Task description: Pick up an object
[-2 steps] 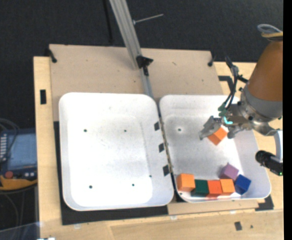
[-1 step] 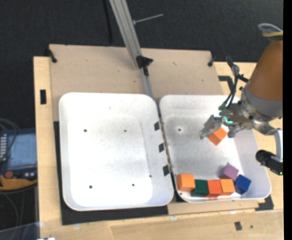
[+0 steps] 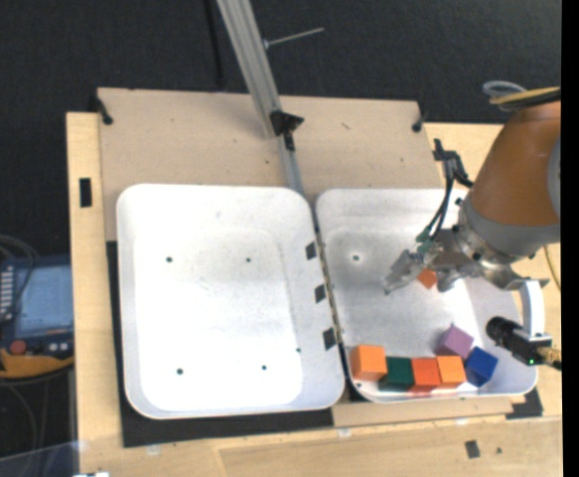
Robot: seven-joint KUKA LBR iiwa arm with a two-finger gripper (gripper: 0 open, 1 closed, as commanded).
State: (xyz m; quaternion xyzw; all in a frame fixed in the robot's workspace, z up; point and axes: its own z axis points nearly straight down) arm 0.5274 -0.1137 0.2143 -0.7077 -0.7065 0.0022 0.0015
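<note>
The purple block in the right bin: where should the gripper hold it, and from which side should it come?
Take the purple block from straight above, closing on its left and upper faces' opposite sides. It sits tilted beside the blue block, above the row of blocks along the right bin edge, so its top is freest.

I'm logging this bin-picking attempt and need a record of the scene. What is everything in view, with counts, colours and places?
White bins: 2, side by side on the bench; left bin, right bin.
Orange blocks: 3, along the right bin's near edge, at and.
Green block: 1, between two orange blocks.
Blue block: 1, right end of that row.
Purple block: 1, just behind the row.
Small orange piece: 1, at the gripper's tip; whether it is gripped cannot be told.
Metal rail: 1, grey, slanting behind the bins.
Gripper: 1, over the right bin.
</note>
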